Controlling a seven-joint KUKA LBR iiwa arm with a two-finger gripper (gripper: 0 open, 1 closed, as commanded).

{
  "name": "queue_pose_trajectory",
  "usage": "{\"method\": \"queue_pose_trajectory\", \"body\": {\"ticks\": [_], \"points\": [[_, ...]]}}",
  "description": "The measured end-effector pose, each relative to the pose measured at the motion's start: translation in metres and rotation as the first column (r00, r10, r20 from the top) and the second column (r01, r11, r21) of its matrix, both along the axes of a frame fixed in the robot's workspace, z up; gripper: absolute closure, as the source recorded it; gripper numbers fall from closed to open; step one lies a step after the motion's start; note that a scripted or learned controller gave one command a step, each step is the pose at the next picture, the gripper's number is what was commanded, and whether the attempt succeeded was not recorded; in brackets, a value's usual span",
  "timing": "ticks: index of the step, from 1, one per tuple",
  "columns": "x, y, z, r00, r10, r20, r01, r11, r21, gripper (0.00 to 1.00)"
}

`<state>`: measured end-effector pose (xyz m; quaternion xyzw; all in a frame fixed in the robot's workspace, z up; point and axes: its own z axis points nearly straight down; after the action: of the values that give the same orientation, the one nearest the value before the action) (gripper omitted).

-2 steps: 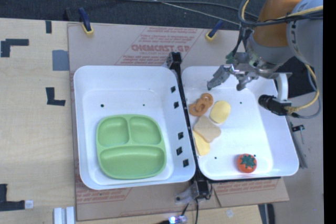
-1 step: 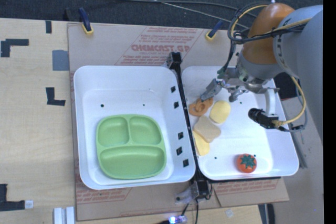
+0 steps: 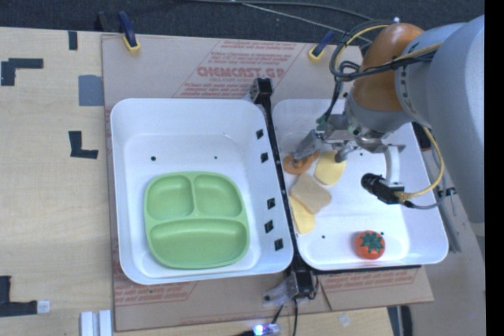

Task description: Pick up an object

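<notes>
The tomato (image 3: 369, 244) sits alone at 5 o'clock in the right bin (image 3: 429, 248), with bare floor all round it, well apart from the 3 pale foods (image 3: 313, 194) crowded against the divider at 9 o'clock. The gripper (image 3: 319, 147) hangs open over that cluster, gripping nothing. A clean grasp likely means straddling 1 piece, away from the bin wall.

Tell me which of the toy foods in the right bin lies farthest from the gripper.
The red tomato, alone near the front edge of the right bin. The yellow and tan pieces cluster beside the gripper by the divider.
</notes>
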<state>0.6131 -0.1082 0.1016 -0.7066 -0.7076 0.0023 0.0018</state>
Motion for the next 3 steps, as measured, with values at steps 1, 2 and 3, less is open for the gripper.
{"method": "queue_pose_trajectory", "body": {"ticks": [1,2,3], "points": [[0.001,0.001,0.013,1.0,0.002,0.003,-0.002,1.0,0.0,1.0],[-0.007,0.0,0.07,1.0,-0.001,0.009,0.001,1.0,0.0,1.0],[-0.008,-0.001,0.113,1.0,0.0,0.009,0.0,1.0,0.0,1.0]]}}
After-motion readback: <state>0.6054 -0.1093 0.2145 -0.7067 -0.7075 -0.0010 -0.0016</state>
